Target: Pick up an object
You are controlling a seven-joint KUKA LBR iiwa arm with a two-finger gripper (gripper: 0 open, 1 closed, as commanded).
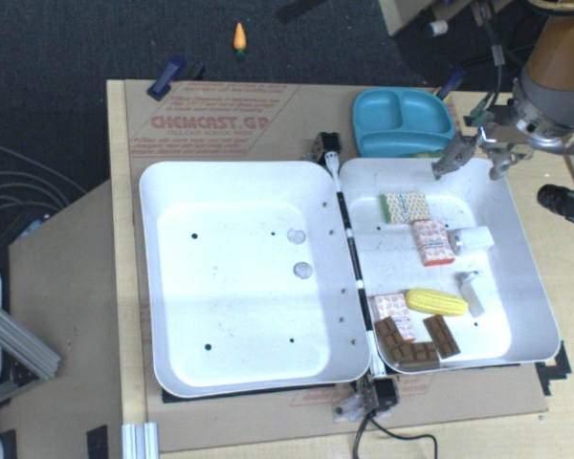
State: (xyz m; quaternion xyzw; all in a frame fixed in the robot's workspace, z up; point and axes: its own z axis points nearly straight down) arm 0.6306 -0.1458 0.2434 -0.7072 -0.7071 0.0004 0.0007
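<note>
Gripper hangs over the far edge of the right bin, fingers spread wide, nothing between them. Teal divided plate sits on the counter just beyond that bin. All candidates lie in the right bin; left bin carries none. Nearest the gripper: a small patterned packet, flat, and just beside it a red-and-white box. Further toward the near rim: a yellow corn cob, a small grey piece touching or almost touching its right end, and dark chocolate-bar pieces crowded in the near corner. Judgement: corn cob looks like a light plastic toy, stiff, rounded, likely slick; best taken across its middle, fingers straddling the short axis, or it may roll out. Flat packets offer little height to pinch. The red-and-white box seems rigid with square sides, probably the easier hold, taken across its narrow width.
</note>
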